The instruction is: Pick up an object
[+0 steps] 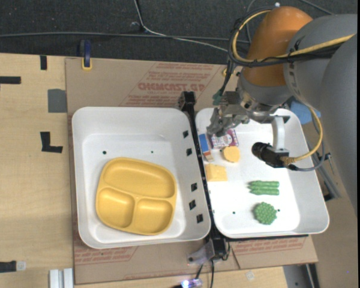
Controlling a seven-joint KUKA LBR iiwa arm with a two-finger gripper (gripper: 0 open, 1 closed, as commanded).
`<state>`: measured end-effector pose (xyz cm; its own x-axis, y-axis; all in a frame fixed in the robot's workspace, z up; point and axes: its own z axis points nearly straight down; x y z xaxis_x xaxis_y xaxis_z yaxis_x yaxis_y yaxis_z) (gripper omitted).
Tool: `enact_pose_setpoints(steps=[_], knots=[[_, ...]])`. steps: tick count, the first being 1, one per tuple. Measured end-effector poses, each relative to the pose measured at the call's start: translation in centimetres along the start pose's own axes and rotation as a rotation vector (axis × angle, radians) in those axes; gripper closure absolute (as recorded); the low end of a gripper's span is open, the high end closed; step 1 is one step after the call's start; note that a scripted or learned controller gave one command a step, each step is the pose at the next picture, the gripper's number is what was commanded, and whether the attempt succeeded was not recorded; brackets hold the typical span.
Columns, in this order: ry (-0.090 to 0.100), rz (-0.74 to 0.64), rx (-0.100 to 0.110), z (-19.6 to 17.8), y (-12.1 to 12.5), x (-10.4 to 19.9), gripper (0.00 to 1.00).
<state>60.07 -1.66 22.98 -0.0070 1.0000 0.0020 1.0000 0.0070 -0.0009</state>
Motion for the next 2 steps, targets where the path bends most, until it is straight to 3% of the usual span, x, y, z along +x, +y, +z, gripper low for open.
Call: enact_pose_setpoints(steps=[2], knots=[[-0.001, 0.001, 0.000, -0.7, 3.2, 9.4, 1.00]])
